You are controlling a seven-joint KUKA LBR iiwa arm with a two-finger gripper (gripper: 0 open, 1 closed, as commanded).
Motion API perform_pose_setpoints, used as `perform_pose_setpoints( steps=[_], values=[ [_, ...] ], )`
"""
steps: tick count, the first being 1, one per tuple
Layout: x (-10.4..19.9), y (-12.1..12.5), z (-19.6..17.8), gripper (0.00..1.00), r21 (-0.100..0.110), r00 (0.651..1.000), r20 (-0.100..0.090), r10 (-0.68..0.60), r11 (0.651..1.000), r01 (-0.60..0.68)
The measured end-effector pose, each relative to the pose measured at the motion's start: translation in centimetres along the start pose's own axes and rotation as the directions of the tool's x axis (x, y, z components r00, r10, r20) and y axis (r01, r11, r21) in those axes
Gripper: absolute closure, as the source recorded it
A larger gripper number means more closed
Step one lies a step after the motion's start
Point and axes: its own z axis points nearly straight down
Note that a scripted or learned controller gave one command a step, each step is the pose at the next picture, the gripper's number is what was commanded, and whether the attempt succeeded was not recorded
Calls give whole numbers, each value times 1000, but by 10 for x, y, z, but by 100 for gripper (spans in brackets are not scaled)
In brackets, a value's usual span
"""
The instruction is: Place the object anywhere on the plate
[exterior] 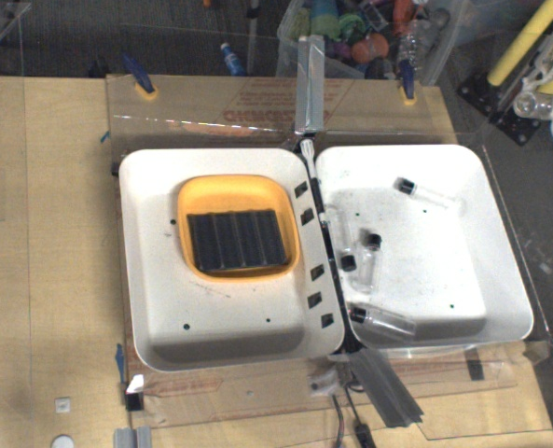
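Toy-filled clear tub (374, 12) behind bins

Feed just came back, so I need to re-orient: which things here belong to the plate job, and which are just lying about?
Job:
- plate, yellow, in the left bin
- clear vials with dark caps in the right bin: one near the back, two by the divider, one at the front

Lying about:
- tub of toys behind the bench
- blue clamps

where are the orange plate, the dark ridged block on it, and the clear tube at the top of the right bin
orange plate (194, 197): camera view, bare upper-left rim
dark ridged block (237, 240): camera view, middle of its top
clear tube (428, 192): camera view, middle of its clear body
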Motion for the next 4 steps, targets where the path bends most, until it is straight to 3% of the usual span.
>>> perform_pose_setpoints(
  steps=[1, 2, 3, 4],
  values=[
    [1, -2, -9, 100, 3, 926, 4, -378, 926, 378],
    [1, -2, -9, 100, 3, 803, 3, -596, 803, 596],
    [1, -1, 12, 100, -4, 572, 2, -820, 572, 820],
    [1, -1, -8, 100, 1, 272, 3, -962, 272, 962]
  ],
)
